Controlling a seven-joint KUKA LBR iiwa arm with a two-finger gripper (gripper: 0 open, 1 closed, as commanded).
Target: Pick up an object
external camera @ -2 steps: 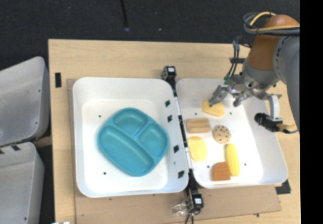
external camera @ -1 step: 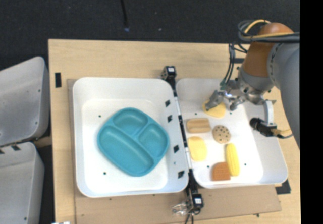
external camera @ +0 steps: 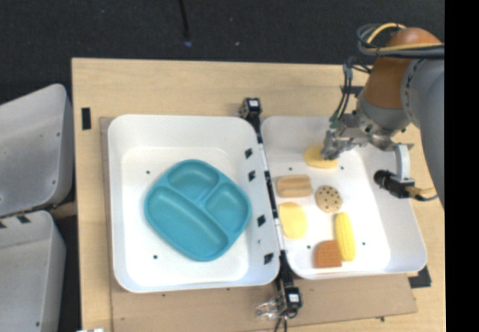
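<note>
Beneath the hand (external camera: 334,145), at the far end of the right bin (external camera: 389,248), a pale yellow banana-like piece (external camera: 320,159) is seen, its long axis lying roughly across the bin; whether the hand is open or closed upon it cannot be told. Nearer the camera from the hand, a tan bread piece (external camera: 293,186), a round cookie (external camera: 328,198), a yellow block (external camera: 293,220), a corn cob (external camera: 344,236) and an orange piece (external camera: 327,254) are scattered. Well to the hand's side, a blue divided plate (external camera: 196,208) is held by the left bin (external camera: 127,263).
</note>
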